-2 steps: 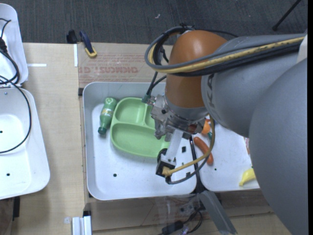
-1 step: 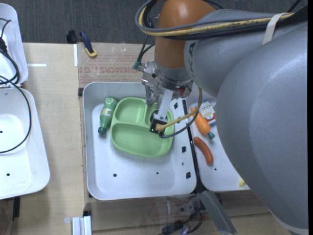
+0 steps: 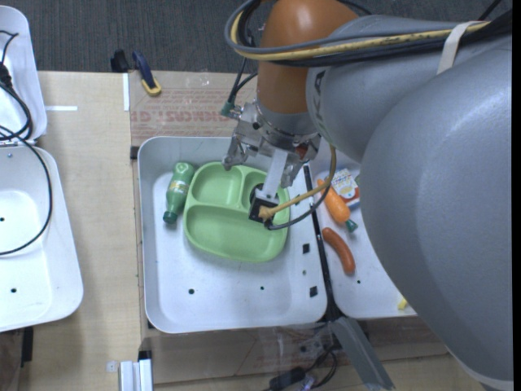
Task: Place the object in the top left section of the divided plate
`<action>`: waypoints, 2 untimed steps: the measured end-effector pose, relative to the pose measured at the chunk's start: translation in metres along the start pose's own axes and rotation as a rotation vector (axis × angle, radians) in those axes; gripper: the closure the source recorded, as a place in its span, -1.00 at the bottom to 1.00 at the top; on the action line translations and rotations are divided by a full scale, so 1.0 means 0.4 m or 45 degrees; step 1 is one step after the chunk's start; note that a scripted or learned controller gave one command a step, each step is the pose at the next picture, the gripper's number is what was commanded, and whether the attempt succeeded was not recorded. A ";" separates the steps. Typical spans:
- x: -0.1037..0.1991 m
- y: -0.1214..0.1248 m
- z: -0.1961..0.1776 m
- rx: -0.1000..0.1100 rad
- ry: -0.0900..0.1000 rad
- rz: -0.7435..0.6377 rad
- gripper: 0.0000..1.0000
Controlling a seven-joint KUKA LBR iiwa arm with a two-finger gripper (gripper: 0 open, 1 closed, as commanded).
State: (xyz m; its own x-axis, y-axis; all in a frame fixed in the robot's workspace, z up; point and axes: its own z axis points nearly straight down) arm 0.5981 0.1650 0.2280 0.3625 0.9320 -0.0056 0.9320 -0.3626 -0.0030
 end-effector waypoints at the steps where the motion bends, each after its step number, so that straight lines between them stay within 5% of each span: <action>1: -0.062 -0.181 0.220 0.001 0.002 -0.416 -1.00; 2: -0.063 -0.181 0.220 0.001 0.002 -0.416 -1.00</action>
State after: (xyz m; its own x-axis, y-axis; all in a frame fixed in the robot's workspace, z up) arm 0.5213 0.1675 0.1403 0.0440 0.9990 -0.0027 0.9990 -0.0440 -0.0051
